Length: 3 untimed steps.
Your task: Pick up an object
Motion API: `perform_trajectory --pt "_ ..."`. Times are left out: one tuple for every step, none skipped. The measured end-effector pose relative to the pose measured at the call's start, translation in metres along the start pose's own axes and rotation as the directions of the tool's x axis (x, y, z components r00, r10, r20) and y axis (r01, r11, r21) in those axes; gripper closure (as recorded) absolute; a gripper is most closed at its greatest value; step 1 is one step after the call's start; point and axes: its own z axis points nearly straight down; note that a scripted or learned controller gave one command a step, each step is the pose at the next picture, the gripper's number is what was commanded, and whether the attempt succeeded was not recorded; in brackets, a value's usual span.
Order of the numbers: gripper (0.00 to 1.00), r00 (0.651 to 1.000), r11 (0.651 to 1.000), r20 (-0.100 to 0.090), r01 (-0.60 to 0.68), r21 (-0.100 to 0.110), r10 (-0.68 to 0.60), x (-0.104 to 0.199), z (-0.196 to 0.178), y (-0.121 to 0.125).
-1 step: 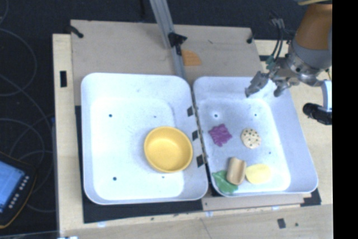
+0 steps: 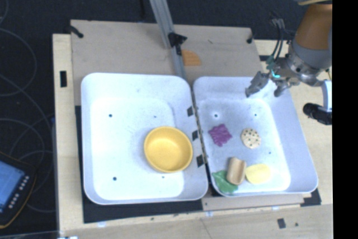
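1. While your gripper (image 2: 267, 87) hung over the right bin's (image 2: 296, 137) far rim, its jaws stood spread with nothing between them.
2. You had a purple piece (image 2: 220, 134), speckled ball (image 2: 250, 138), tan cylinder (image 2: 235, 170), yellow lump (image 2: 258, 174) and, seemingly, a green scrap (image 2: 222, 182) there.
3. A yellow bowl (image 2: 168, 149) sat in the left bin (image 2: 100, 120).

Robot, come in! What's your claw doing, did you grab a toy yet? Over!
Gripper open, above right bin's far edge, holding nothing. Purple toy, spotted cookie, tan cylinder, yellow lump untouched. Nothing in the way.
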Motion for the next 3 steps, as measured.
perform_trajectory --pt "0.0 1.0 1.0 0.001 0.0 0.003 0.0 0.007 0.046 -0.002" --pt "0.0 1.0 1.0 0.001 0.002 0.005 -0.002 0.009 0.108 0.001" --pt "0.0 1.0 1.0 0.003 -0.002 0.002 0.002 0.007 0.124 0.001"
